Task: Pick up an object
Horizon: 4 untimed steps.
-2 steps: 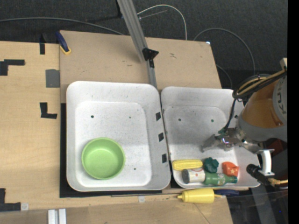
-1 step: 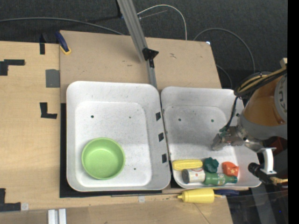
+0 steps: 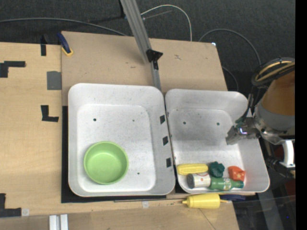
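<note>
Two white bins side by side: left bin (image 3: 76, 99) with green bowl (image 3: 106, 162) in near-left corner. Right bin (image 3: 201, 96): yellow corn (image 3: 192, 168), dark green piece (image 3: 217, 168), red piece (image 3: 236, 173), white-labelled can (image 3: 198, 180) and green bottle (image 3: 225, 184) clustered along near wall; yellow bottle (image 3: 203, 201) just outside it. Gripper (image 3: 236, 134) low over right bin's right side, well apart from cluster; finger opening cannot tell.

Corn cob (image 3: 192, 168), green bottle (image 3: 225, 184), red piece (image 3: 236, 174) cluster along right bin's (image 3: 201, 104) near edge.

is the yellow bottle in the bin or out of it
Out. The yellow bottle lies on its side on the bench, just past the right bin's near rim.
</note>
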### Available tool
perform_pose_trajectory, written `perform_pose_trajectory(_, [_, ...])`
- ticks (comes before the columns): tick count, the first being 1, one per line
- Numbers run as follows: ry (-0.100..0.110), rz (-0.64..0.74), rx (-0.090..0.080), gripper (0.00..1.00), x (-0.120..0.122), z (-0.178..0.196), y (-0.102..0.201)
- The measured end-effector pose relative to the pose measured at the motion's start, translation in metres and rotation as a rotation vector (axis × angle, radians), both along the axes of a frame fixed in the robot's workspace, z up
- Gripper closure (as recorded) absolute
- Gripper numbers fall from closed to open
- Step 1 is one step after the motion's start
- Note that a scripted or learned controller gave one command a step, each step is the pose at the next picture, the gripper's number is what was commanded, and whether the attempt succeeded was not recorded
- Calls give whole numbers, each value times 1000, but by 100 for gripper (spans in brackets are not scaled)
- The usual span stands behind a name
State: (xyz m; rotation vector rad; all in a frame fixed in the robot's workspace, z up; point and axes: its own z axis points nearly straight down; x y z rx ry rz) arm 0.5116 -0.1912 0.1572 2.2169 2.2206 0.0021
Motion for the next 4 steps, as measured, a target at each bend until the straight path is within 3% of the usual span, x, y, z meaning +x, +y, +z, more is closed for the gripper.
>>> perform_pose_trajectory(3, [-1, 1, -1, 100, 3, 142, -7])
perform_pose_trajectory(4, [5, 4, 2, 100, 5, 133, 40])
